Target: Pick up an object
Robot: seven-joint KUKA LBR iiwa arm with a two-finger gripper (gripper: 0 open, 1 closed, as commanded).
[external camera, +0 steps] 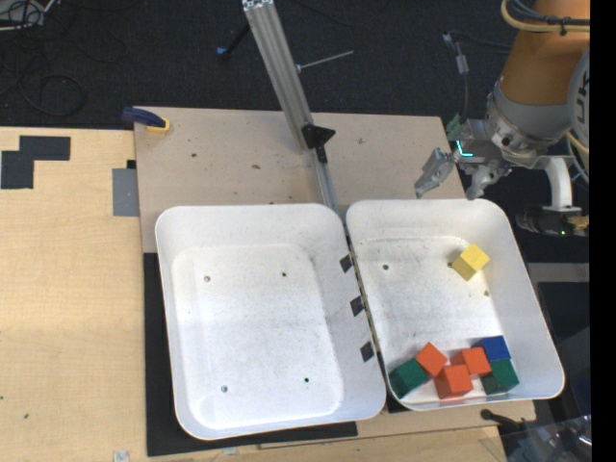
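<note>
A yellow block (470,262) lies alone in the upper right part of the right bin (404,221). Near that bin's front right corner sits a cluster: several orange blocks (453,380), a blue block (495,348) and two green blocks (409,377). My gripper (456,175) hangs above the bench just behind the right bin's far rim, up and slightly left of the yellow block. Its fingers (432,174) are spread apart with nothing between them.
The left bin (192,229) stands beside the right one, with black clips along the shared wall. A slanted aluminium bar (286,80) rises from behind the bins. The wooden bench stretches to the left.
</note>
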